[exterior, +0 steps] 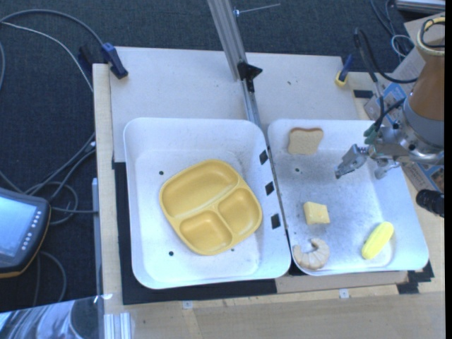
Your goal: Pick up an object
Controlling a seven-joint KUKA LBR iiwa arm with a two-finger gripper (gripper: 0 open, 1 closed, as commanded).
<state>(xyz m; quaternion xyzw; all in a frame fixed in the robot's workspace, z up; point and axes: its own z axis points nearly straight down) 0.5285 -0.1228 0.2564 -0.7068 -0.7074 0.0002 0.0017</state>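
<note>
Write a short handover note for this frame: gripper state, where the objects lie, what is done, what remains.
Gripper: above the right white bin, upper right area, nothing between its fingers; open or shut unclear.
Right bin: tan bread slice at the top left, yellow cheese cube in the middle, pale shrimp-shaped piece at the bottom left, yellow corn-like piece at the bottom right.
Left white bin: yellow three-compartment plate.
Done: nothing lifted. Left: pick up an object.

We see a yellow divided tray (210, 216) in the white left bin (141, 154); white right bin (402, 210) speckled grey; tan bread slice (305, 141); yellow cube (316, 213); yellow corn (377, 240); pale pink-white shrimp (312, 253); metallic grey gripper (361, 162).
</note>
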